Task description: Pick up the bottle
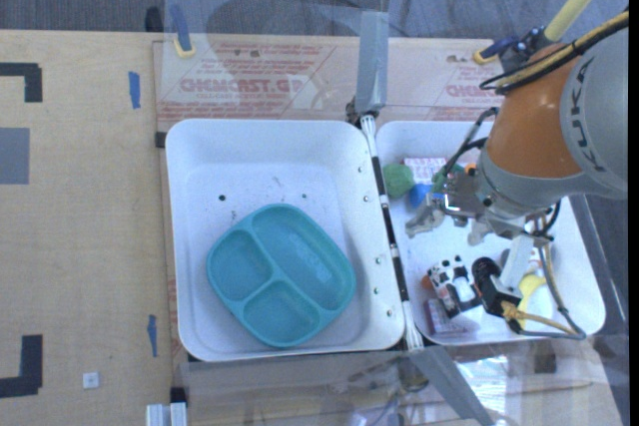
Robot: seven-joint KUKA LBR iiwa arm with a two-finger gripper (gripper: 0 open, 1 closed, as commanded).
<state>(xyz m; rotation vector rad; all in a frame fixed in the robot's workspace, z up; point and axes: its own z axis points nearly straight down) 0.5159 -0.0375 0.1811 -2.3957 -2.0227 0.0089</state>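
My gripper (451,214) hangs low over the middle of the right bin (589,314), under the orange-banded wrist. The wrist and arm hide the bin floor beneath them. Just left of the gripper lie a green round thing (397,178), a pink and white packet (424,164) and a small blue piece (423,188). Toward the front of the bin lies a small black and white thing with a red spot (444,284). I cannot tell which of these, if any, is the bottle. Nothing shows as held.
The left bin (200,165) holds a teal divided plate (282,272) toward its front. A grey divider strip (371,75) runs behind the seam between the bins. The arm fills the right bin's back right part.
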